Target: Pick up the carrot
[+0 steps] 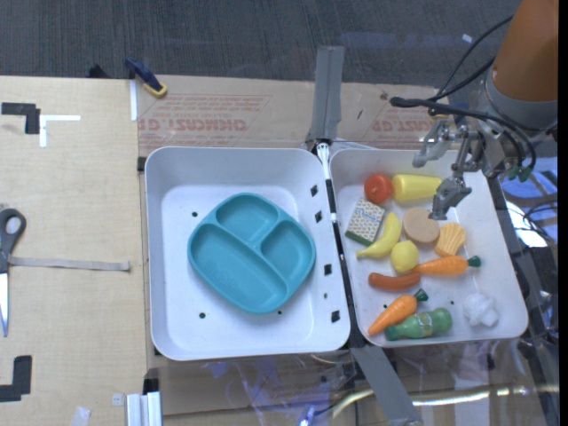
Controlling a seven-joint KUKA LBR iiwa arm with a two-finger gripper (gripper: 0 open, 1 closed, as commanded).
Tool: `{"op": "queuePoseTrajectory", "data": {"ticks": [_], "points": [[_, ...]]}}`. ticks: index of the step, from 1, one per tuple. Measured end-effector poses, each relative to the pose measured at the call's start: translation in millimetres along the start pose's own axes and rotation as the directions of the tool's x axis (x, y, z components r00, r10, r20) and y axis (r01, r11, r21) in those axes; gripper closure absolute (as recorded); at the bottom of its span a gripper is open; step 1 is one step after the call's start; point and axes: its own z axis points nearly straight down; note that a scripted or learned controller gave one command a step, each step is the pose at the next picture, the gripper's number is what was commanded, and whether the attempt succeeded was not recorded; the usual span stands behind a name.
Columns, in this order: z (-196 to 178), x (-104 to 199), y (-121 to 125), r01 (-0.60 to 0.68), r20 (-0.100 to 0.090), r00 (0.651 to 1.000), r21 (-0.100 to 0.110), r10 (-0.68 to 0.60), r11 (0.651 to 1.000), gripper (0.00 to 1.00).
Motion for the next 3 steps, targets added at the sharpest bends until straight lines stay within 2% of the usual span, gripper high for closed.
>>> {"op": "queuePoseTrajectory", "data": {"ticks": [1,2,3], "points": [[106,89,-34,0.173,-0.001,0.985,-0.001,-0.173,0.985,0.00],[199,79,-97,-0.111,0.002,0.994,0.000,0.111,0.994,0.00],[199,62,-80,-0.519,0.000,0.855,0.000,0.519,0.855,0.00]]}}
